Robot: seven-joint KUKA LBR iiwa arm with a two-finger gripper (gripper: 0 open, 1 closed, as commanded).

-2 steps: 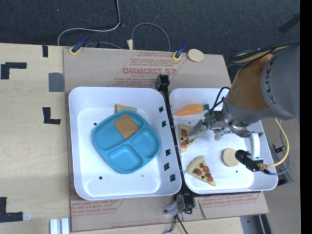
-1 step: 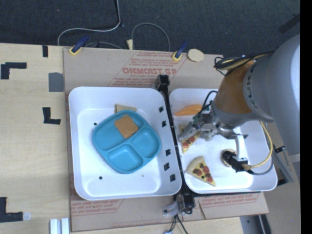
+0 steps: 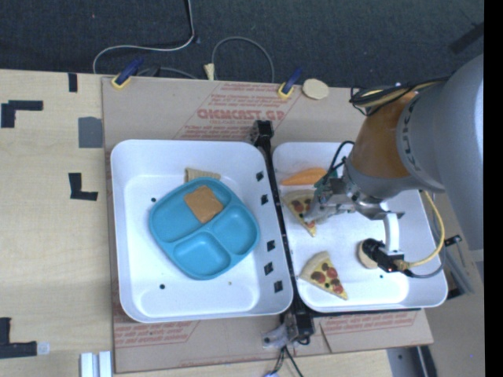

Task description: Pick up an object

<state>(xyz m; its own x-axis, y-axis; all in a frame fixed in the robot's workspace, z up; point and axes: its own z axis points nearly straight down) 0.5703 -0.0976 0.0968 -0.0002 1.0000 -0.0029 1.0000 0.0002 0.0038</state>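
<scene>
From above and at a slant, two white bins sit side by side on the bench. The left bin [image 3: 134,234] holds a blue sectioned plate [image 3: 204,228] in the middle of the frame's left half, with a tan square cracker [image 3: 204,203] lying in its upper compartment and the corner of another flat tan piece [image 3: 198,175] peeking out from behind the plate's top edge.

The right bin [image 3: 420,293] carries the likely targets. A pizza slice [image 3: 302,211] lies near the bin's left wall, an orange wedge-shaped piece [image 3: 302,177] just above it, a second pizza slice [image 3: 324,275] lower down toward the bottom edge, and a small pale round item [image 3: 368,253] to the right of that.

The arm comes in from the right of the frame, and its gripper [image 3: 321,207] hangs low right beside the upper pizza slice, seemingly touching its right edge. The wrist and cabling crowd the spot, so whether the claw is apart or together I cannot tell, and nothing shows plainly between its tips.

The slice is thin and flat against the bin floor. If the tips close off its edge, they may just nudge it toward the wall or scrape over it and come up bare.
</scene>
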